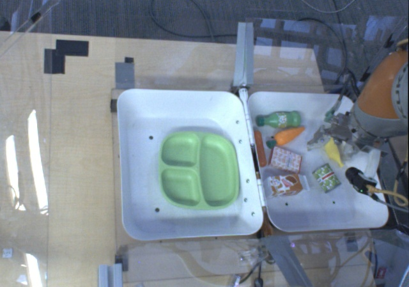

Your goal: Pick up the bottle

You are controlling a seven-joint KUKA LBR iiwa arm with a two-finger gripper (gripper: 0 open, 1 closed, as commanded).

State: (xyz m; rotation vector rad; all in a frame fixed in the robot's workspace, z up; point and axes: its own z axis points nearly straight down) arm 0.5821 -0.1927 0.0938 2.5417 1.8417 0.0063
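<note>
Approach step: metal two-finger gripper (333, 132) hovering right of small green plastic bottle (278, 119) lying near right white bin's (332, 218) back wall; jaw state indeterminable. Next: shifting left, descending.

green bottle (278, 119), orange carrot (289, 135), pale green tray (199, 169), white bins (134, 151)

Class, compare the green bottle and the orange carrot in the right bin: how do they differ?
The bottle is green with a pale label; the carrot is plain orange. The bottle is blunt-ended, the carrot tapers. The bottle lies nearer the bin's far wall. Both lie on their sides, close together.
</note>
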